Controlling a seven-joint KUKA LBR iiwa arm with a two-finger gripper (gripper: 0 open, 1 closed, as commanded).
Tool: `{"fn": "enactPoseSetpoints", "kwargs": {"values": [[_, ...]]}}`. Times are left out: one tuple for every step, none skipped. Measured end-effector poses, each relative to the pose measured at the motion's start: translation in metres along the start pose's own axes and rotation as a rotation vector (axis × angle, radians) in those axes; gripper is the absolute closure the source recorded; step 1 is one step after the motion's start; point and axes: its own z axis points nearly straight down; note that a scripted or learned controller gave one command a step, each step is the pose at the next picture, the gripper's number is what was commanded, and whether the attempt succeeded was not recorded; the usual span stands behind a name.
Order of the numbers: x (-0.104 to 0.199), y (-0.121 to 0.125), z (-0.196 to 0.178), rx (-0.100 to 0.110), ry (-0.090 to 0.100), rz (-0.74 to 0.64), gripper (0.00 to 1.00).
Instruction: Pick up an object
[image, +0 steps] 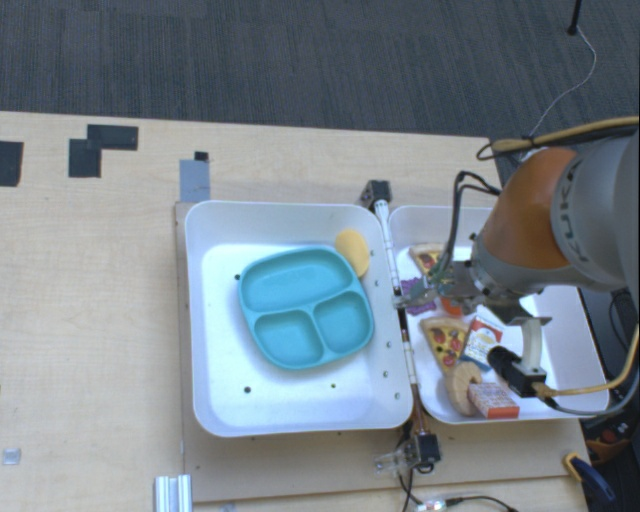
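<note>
Reaching into right bin (590, 330), gripper (437, 293) near pizza slice (447, 343); finger state unclear; next: descend, close on it.

The scene is viewed by one fixed camera set high above the desk (90, 300), looking down at a slant. Both white bins (200, 330) are taken in from moderate distance, with dark carpet (300, 50) beyond the desk's far edge.

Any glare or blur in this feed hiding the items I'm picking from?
Camera view: sharp and evenly lit; the teal plate and yellow piece read clearly. Mild glare on the right bin floor. The arm itself covers part of the right bin's clutter.
</note>
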Motion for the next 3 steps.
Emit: {"fn": "enactPoseSetpoints", "kwargs": {"values": [[0.0000, -0.0001, 0.0000, 0.000, 0.000, 0.000, 0.00], [0.0000, 0.0000, 0.0000, 0.000, 0.000, 0.000, 0.00], [-0.0002, -0.0001, 0.0001, 0.000, -0.001, 0.000, 0.00]]}}
